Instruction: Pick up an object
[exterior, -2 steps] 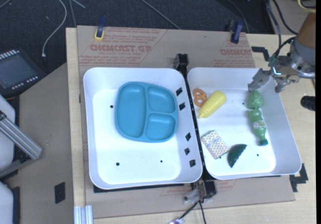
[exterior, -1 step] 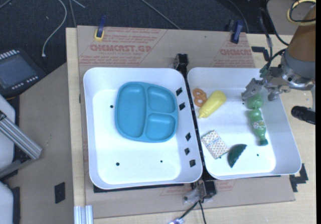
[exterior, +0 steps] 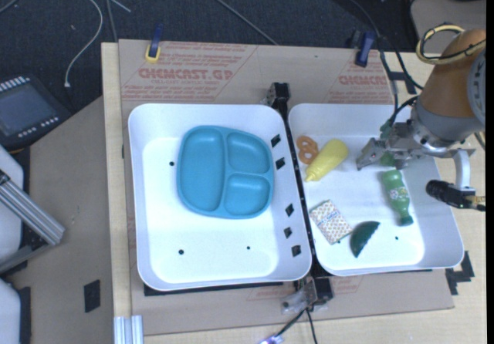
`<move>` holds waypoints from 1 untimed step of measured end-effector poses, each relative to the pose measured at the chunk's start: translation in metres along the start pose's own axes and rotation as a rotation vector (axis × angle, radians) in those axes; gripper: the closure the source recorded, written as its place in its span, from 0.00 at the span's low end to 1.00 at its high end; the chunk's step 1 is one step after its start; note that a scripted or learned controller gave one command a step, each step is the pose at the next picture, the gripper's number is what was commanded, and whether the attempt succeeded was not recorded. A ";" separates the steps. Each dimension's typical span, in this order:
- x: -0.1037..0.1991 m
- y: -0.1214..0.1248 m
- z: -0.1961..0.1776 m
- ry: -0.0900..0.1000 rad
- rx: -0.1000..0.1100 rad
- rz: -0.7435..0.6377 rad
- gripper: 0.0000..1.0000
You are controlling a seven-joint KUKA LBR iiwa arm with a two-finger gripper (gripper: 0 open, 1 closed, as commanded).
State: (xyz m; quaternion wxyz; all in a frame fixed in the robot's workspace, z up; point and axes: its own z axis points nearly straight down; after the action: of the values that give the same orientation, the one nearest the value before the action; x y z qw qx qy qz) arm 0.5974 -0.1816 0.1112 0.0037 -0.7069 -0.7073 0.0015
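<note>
claw [exterior: 380,151] down low in my right bin [exterior: 440,254], up near its far right corner, my grey arm with the orange band [exterior: 451,72] coming in from the right. fingers spread apart, nothing between them as far as i can see. green bottle [exterior: 397,196] lies just below and right of the claw tips, very near, pointing towards the near wall. yellow squash-shaped piece [exterior: 325,160] sits to the left, tilted, with a small orange pretzel [exterior: 307,148] touching or just beside its upper left. patterned white packet [exterior: 331,220] lies nearer the front, and a dark green wedge [exterior: 363,236] just right of it. over in the left bin [exterior: 154,258] a blue divided plate [exterior: 225,171] rests flat. both bins sit side by side on the bench [exterior: 123,103].
</note>
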 end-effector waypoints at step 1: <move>-0.001 0.002 -0.016 -0.002 -0.009 0.000 1.00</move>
State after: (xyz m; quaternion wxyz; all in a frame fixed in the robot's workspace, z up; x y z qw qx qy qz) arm 0.5999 -0.1823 0.1270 -0.0002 -0.7069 -0.7073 -0.0010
